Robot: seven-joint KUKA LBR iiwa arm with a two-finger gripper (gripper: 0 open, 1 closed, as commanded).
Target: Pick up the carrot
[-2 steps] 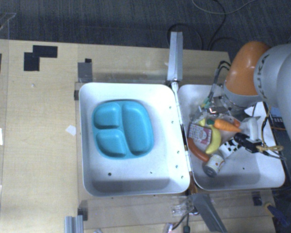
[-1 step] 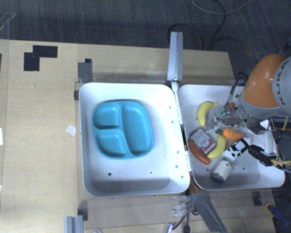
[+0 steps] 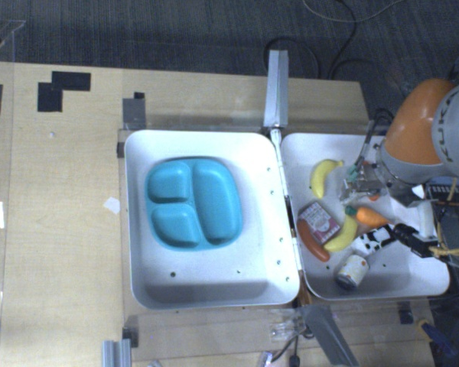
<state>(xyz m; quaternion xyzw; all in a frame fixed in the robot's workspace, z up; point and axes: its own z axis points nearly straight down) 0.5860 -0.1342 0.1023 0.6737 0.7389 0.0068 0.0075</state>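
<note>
A: Item one, the carrot [image 3: 371, 218]: where is it being logged?

B: It is being logged in the right bin [image 3: 413, 277], toward its right side, lying on the bin floor just beside a banana [image 3: 343, 234] and below the jaws [image 3: 357, 192]. It is not being lifted; the pick is judged not yet done.

A: And the state of the jaws?

B: It cannot be told; how far they are parted is not being shown clearly, and nothing is being seen held between them. They are being recorded directly above the carrot's far-left end.

A: The arm's pose?

B: The arm [image 3: 424, 132] is being reached in from the right, wrist angled down and leftward into the bin.

A: Other entries?

B: A second banana [image 3: 322, 176], a red packet [image 3: 319, 219], a sausage [image 3: 313, 243], a small can [image 3: 353, 270]; in the left bin [image 3: 206, 285], a blue divided plate [image 3: 193, 202]. Grasping and lifting are being listed as outstanding.
</note>
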